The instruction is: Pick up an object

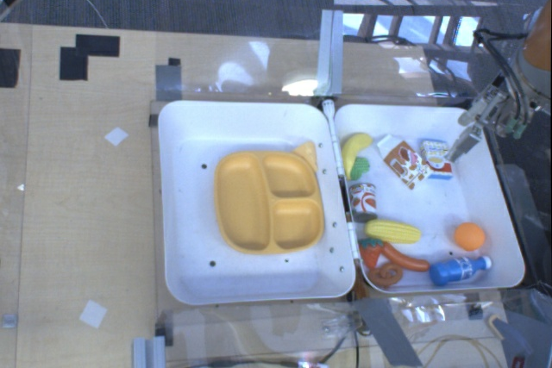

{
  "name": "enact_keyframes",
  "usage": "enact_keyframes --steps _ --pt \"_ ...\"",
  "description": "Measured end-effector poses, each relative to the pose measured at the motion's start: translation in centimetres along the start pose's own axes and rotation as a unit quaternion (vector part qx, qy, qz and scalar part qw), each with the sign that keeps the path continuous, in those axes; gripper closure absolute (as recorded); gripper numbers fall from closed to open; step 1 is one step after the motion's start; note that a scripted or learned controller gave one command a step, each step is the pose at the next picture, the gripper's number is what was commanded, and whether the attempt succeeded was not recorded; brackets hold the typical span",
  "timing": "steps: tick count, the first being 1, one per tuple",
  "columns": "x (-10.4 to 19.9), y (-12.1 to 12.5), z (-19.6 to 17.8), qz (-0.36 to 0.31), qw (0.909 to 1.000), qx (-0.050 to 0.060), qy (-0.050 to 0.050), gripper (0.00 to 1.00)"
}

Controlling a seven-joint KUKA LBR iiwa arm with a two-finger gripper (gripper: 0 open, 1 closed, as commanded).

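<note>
The right bin [492, 185] holds several small items: a yellow banana [355, 147], a green piece [359, 168], a brown snack packet [404, 164], a small white-and-red carton [435, 159], a red-and-white can [363, 199], a corn cob [392, 231], an orange [469, 236], a blue bottle [459, 270] and a red sausage [405, 258]. My gripper [467, 132] hangs over the bin's far right corner, just right of the carton. It is open, and nothing sits between its fingers.
The left bin [185, 185] carries a yellow divided tray [267, 201]. A metal frame [328, 56] rises behind the gap between the bins. Cables and the arm crowd the right edge. Black markers [89, 53] lie on the wooden bench at far left.
</note>
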State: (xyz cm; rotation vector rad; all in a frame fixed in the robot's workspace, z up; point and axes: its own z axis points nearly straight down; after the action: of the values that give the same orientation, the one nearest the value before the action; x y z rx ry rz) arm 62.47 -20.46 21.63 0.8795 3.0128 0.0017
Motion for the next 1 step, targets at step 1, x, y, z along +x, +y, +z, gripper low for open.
enact_keyframes --steps 1 --pt "3.39 4.58 4.32 0.167 0.986 0.001 0.002 0.0"
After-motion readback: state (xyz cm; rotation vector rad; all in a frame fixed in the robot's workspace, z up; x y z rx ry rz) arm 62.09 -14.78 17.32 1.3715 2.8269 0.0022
